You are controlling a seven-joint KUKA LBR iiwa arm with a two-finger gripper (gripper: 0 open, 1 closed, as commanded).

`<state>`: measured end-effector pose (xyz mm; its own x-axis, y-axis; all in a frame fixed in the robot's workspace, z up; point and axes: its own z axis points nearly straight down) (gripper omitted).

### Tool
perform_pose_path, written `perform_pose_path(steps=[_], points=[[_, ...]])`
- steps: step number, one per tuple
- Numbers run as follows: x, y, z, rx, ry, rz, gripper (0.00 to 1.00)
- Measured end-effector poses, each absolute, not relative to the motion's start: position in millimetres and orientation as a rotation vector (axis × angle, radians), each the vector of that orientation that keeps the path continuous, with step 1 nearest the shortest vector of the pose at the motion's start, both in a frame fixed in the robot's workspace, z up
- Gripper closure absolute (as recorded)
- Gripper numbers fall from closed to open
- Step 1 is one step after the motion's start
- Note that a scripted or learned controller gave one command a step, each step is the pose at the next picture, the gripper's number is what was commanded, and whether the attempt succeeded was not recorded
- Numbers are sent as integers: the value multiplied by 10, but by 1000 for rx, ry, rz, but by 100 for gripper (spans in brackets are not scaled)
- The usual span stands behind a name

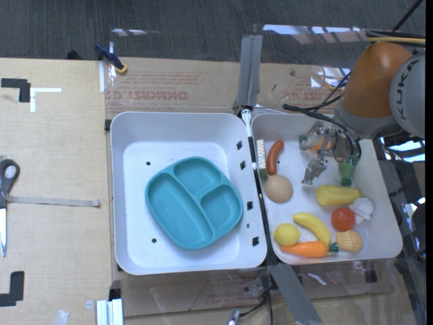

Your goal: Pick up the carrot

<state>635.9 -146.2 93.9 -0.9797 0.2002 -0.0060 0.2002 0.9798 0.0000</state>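
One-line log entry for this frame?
gripper: above right bin's back | carrot: lying at front wall, untouched | grasp: none

Left bin (pixel 122 202): teal three-compartment plate (pixel 194 202), lying flat. Right bin (pixel 385 239): sausage (pixel 273 156) by the divider, tan egg-shaped item (pixel 278 189) below it, lemon (pixel 286 234), banana (pixel 313 225), tomato (pixel 343 218), corn cob (pixel 348 241), yellow pepper-like piece (pixel 337 196), garlic (pixel 363 208). Scissors (pixel 6 181) on bench (pixel 54 249), far left.
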Motion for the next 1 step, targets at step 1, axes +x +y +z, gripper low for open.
perform_pose_path(steps=[1], points=[[6380,-1452,1053,309,3114,-3,100]])
